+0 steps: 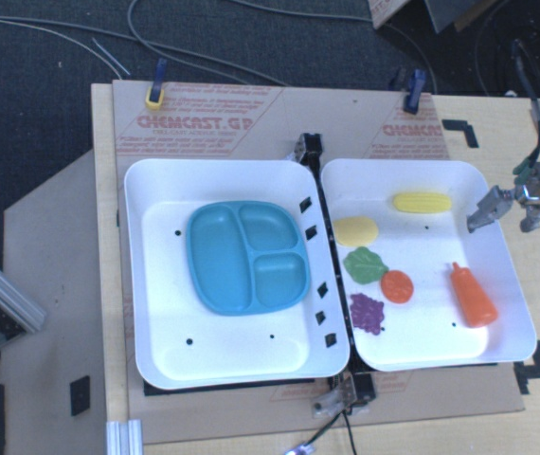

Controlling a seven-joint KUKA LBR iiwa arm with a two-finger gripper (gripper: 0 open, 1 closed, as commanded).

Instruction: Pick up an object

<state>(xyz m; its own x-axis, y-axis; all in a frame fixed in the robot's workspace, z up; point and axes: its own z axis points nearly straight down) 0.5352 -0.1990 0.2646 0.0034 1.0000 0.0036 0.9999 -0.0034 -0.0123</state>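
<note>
Camera view: we note the gripper (509, 213) at the right edge of the right bin (497, 344), low over the rim, its two fingers spread apart with nothing between them. One fingertip (477, 222) reaches in over the bin wall; the other sits further out, beyond the rim.

Candidate objects all lie in the right bin: a yellow corn cob (422, 202) near the back, a pale yellow piece (356, 230) just beside the divider, a green leafy piece (365, 265), a red-orange tomato (397, 286) touching or nearly touching the green one, a purple grape cluster (366, 313) toward the front, and an orange carrot (473, 297) lying alone on the right side. The left bin (156, 339) holds a blue divided plate (247, 255).

Risks as we judge them:
- The gripper straddles the rim; a straight descent from here could strike the bin wall and shift the bin.
- No object lies under the fingers, so closing here would grasp air.
- The green piece, tomato and grapes are crowded; a finger could land on a neighbour and push the target aside.
- The tomato looks round and may roll out of a pinch.
- The corn and carrot stand apart and seem the safer targets, though an off-axis grip on the tapered carrot could let it slip.
</note>
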